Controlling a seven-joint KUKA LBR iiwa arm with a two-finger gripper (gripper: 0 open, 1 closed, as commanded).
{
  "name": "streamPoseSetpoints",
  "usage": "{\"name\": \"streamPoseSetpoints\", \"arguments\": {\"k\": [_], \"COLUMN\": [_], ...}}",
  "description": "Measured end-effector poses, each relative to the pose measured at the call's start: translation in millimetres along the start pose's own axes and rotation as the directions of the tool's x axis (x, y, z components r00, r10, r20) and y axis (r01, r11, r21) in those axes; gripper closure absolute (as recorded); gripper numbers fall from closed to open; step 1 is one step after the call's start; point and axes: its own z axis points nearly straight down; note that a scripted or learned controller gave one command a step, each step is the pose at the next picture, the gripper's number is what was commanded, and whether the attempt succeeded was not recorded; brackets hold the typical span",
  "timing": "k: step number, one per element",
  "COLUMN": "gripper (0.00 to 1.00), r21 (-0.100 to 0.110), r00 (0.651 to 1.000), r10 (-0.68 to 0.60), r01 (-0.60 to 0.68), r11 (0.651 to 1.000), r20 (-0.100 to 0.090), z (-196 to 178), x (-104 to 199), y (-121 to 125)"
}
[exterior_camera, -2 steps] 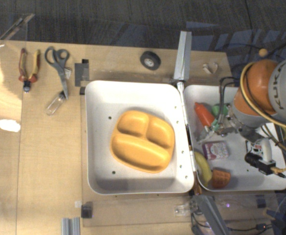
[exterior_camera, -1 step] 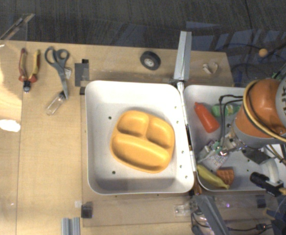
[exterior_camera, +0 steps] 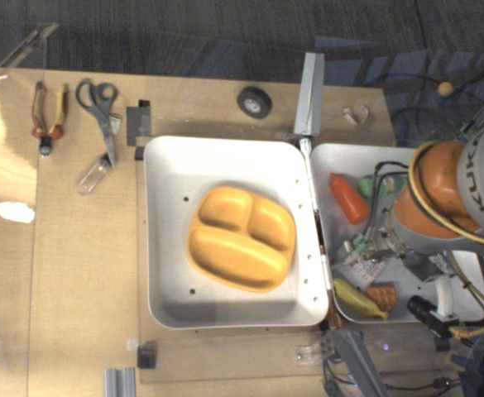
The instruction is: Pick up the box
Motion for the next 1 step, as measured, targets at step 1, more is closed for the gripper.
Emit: {"name": "streamPoseSetpoints", "arguments": {"k": [1], "gripper": [1.0], "r21": [-0.013], "r00": [1.0], "r10": [-0.002], "r01": [0.002], "r11": [1.0], "r20": [0.005], "z": [-13.6], "x": [-1.8], "y": [4.9]}}
